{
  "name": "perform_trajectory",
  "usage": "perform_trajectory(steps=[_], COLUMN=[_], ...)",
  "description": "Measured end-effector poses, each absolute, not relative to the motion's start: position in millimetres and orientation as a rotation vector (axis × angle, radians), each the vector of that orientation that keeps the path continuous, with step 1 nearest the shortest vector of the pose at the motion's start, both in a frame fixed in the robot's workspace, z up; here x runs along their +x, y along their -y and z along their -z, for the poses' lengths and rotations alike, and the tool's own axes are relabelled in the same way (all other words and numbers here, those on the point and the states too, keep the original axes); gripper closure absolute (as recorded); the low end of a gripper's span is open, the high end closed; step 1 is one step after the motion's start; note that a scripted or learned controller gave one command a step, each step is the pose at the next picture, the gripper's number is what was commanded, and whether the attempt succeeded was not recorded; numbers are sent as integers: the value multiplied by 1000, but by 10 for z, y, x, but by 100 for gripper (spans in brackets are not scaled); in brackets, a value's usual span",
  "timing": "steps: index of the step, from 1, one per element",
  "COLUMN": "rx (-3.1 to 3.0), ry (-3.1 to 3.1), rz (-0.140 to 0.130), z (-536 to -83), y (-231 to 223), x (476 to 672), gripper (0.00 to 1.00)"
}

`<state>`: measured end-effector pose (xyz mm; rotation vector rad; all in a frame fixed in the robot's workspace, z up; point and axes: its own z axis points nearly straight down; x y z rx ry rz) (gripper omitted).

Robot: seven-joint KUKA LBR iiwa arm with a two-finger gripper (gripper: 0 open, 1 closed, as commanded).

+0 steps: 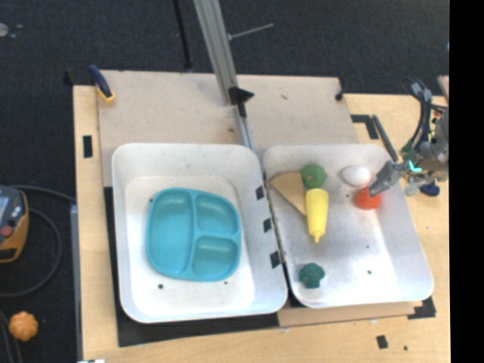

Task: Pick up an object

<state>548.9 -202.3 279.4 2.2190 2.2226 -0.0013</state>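
Pale wood worktop [212, 104], two white bins. Right bin [393, 271]: dark green broccoli piece [311, 274] near front edge, yellow plastic corn cob [317, 213] mid, red round object [368, 198] by right edge, touching the gripper [383, 178]; jaws' state: cannot tell.

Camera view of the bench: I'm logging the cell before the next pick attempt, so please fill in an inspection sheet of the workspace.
Surface: wooden bench bearing two white bins, the left bin and the right bin.
Job's things: in the right bin, a yellow corn-like toy, green ball, white egg-like piece, red piece, dark green broccoli-like toy, tan wedge.
Clutter: teal divided plate in the left bin; small orange pumpkin-like toy off the bench.
Grippers: gripper just above the red piece, at the right bin's far right; grasp not visible.
Cables: black cable on the floor at left.
Surroundings: metal post, dark floor.
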Motion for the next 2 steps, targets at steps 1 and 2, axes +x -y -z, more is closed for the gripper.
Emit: perform_trajectory(steps=[1, 2], rx=[2218, 2222], ry=[-2222, -2224], rz=[0, 4], z=[-2799, -2184], y=[2024, 2018], x=[5492, 5548], gripper=[0, 0])
